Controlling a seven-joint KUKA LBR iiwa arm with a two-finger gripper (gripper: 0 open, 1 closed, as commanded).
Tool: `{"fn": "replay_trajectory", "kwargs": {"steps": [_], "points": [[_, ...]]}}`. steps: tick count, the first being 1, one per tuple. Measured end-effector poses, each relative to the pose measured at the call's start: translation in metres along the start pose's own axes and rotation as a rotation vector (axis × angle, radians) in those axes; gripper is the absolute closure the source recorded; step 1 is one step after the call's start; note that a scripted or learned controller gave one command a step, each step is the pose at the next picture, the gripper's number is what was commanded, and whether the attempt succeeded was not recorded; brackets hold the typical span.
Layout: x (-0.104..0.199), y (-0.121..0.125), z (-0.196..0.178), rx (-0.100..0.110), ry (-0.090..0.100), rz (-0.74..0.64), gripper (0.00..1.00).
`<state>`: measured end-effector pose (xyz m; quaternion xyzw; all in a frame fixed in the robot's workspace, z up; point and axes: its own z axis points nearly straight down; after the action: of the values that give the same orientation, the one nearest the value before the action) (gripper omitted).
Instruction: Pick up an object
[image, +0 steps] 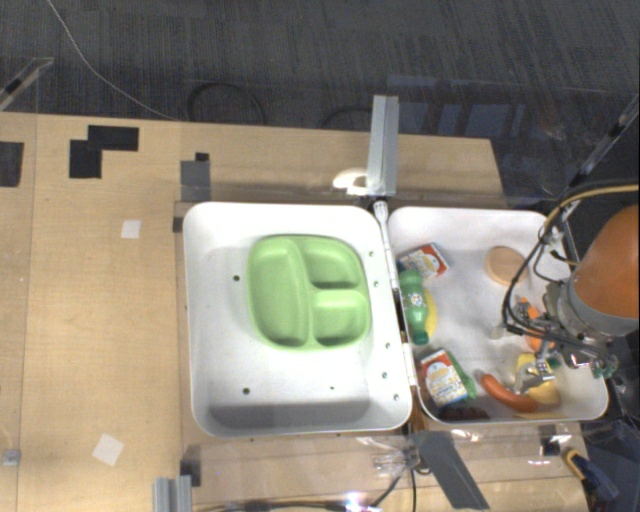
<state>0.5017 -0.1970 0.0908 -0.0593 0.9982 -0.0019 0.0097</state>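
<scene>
1. The bench carries 2 white bins side by side. The left bin holds a green divided tray.
2. The right bin holds the loose items. The arm hangs over its right side.
3. Step in hand, as judged: the approach to a pick. The gripper is low over the bin's lower right corner.
4. Tool state: it cannot be told whether it is wide, narrow or holding anything; cables and the wrist hide it.
5. Likely target: the red sausage-shaped item lying on the bin floor near the front wall, just beside a yellow piece.
6. The next move calls for a straight descent over 1 item, clear of its neighbours.
7. Other candidates: 2 printed packets, a yellow-green item and a tan disc.
</scene>
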Motion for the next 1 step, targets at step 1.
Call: {"fn": "replay_trajectory", "kwargs": {"steps": [1], "points": [[-0.0149,0.0294,-0.0003,0.003,0.000,-0.015,0.00]]}}
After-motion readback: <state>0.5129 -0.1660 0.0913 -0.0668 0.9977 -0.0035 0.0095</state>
